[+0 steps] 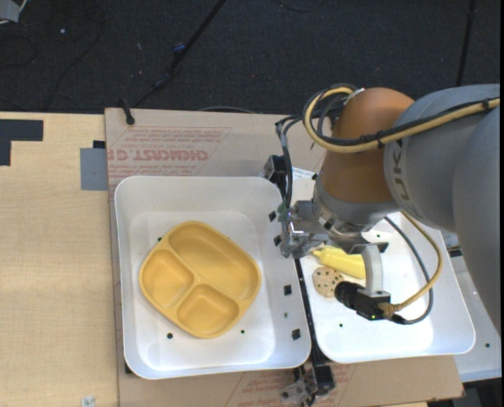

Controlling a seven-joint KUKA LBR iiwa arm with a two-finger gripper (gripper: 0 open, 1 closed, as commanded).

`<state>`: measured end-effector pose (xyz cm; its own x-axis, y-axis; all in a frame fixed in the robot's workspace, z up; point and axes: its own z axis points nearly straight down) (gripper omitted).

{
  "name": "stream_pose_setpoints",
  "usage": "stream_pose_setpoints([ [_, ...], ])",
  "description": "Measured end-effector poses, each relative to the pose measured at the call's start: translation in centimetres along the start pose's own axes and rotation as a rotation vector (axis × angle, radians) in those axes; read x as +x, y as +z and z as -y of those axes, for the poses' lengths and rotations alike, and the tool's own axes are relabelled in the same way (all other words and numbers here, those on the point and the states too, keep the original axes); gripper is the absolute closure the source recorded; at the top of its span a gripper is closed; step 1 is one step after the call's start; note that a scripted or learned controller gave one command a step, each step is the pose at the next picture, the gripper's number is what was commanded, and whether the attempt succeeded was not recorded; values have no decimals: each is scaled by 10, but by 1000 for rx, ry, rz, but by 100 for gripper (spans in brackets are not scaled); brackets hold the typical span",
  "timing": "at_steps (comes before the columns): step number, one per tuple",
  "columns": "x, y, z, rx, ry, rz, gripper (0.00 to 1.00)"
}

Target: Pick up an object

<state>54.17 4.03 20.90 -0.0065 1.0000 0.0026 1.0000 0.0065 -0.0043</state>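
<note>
Arm over the right bin (439, 346); yellow divided tray (199, 278) in the left bin (150, 202).
Hand (347, 261) low beside a banana (341, 263) and speckled biscuit (324, 281); whether it grips anything, cannot tell.

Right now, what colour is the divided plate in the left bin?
Yellow; the plate shows plainly in the overhead camera view.

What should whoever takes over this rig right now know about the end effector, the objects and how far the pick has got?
End effector: low over the right bin, near its left wall; the wrist hides its fingers, so grip unknown.
Objects: a banana and a spotted cookie-like piece lie in the right bin just below the wrist. A yellow divided plate sits flat in the left bin.
Done: arm positioned over the banana.
Left: confirm a grasp, then lift; nothing visibly raised yet.
</note>
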Motion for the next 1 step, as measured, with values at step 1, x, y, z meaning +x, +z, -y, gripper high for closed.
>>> stream_pose_setpoints([
  [1,52,-15,-5,-2,2,2,100],
])
